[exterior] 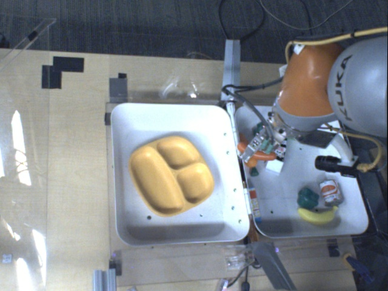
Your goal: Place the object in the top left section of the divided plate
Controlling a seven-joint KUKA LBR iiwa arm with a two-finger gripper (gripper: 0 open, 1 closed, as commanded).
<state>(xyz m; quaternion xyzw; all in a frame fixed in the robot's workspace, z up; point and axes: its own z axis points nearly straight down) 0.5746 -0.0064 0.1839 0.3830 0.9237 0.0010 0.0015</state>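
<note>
The yellow divided plate (171,174) lies in the left white bin (133,123). It has one long section on the left and two smaller ones at the top and right. My gripper (259,147) is down at the left edge of the right bin (285,223), just past the wall between the bins. A small orange object (247,147) lies right at the gripper's tip, partly hidden by it. Whether it is held is not visible. The plate's sections hold nothing.
In the right bin's near right corner lie a banana (316,216), a dark green object (308,196) and a small can (330,191). A white piece (273,166) lies just below the gripper. The arm's orange band (306,83) hangs over the right bin's far side.
</note>
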